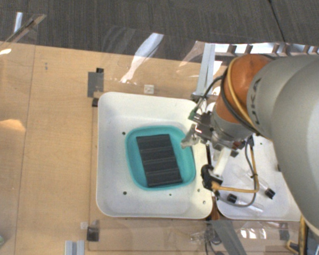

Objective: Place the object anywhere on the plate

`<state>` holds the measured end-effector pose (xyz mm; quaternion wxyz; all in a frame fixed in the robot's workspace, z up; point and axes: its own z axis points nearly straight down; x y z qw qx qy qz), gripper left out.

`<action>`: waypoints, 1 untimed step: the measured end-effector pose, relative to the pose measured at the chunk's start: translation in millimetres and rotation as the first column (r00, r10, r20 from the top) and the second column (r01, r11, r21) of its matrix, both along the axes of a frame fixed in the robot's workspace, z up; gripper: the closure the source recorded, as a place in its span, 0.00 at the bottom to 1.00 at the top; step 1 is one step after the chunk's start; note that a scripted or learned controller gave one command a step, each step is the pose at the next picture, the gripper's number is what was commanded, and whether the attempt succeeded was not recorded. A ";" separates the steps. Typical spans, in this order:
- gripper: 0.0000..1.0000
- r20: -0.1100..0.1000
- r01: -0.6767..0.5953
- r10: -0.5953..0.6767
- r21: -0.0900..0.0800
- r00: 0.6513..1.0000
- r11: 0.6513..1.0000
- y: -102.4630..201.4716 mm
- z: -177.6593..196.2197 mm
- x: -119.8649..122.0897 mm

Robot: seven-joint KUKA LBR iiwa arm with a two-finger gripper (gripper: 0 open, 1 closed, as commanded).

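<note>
Dark grey ribbed rectangular block (158, 160) lying flat, slightly askew, on the teal rounded-square plate (132, 156), inside the left shallow white bin (108, 193) on the pale wooden desk (52, 145). Gripper (193, 135) poised just beside the plate's right rim, at the left bin's right edge. Impossible to tell whether spread or pressed together.

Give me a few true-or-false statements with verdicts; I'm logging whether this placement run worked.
1. The dark ribbed block lies on the teal plate. True.
2. The plate sits in the right bin. False: it sits in the left bin.
3. The block stands on end. False: it lies flat.
4. The arm reaches in from the view's right. True.
</note>
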<state>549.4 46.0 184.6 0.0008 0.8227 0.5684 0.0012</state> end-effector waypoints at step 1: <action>0.00 0.002 -0.037 0.037 -0.001 0.999 0.999 -31.2 115.9 118.3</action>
